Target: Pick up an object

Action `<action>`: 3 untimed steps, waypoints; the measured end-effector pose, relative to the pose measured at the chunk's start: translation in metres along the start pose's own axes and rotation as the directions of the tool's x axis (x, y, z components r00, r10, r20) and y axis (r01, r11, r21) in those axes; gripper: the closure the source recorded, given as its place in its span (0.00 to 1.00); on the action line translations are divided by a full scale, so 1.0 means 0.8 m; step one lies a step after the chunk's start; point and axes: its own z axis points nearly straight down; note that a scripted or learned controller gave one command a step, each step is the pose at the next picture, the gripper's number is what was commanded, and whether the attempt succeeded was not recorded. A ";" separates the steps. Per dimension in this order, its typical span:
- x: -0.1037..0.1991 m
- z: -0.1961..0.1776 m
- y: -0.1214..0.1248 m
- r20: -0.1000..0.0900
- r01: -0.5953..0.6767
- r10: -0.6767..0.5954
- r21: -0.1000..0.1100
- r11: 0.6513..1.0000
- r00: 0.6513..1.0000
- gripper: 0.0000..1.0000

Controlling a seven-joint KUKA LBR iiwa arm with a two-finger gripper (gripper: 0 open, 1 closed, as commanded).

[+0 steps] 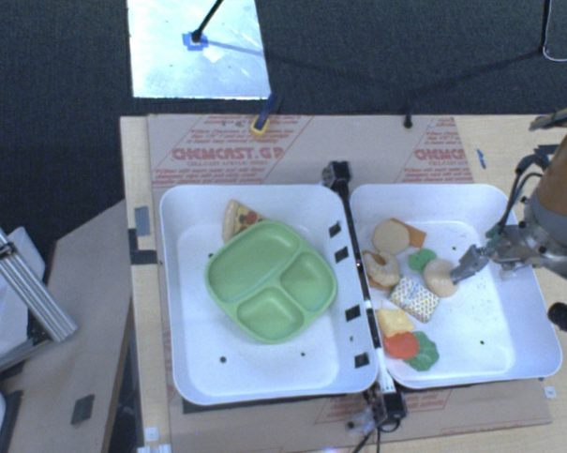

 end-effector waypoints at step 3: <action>0.014 0.116 0.011 0.002 0.001 -0.001 -0.014 1.000 1.000 0.00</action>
